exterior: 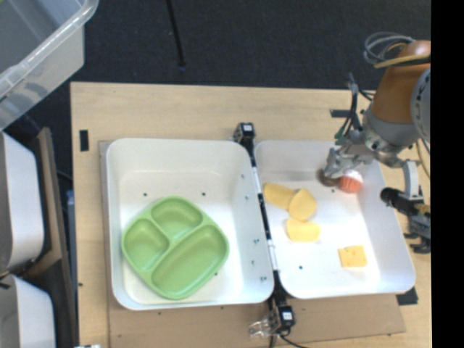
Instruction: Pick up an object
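Risk sits mostly at the far corner of the right bin [384,267], where the gripper [339,171] is low over a small orange-red object [351,184]. That object peeks out just beside the gripper on the near side and seems to touch it; whether it lies between anything or is merely nudged, I cannot tell, and the end effector's opening cannot be made out from this slant. If the grasp is off-centre, the rounded piece could roll or squirt away toward the wall on closing. 4 yellow pieces, among them a cheese-like wedge [353,256], lie apart from it nearer the middle. The left bin [174,154] holds a green divided plate [175,246], well away from the arm.
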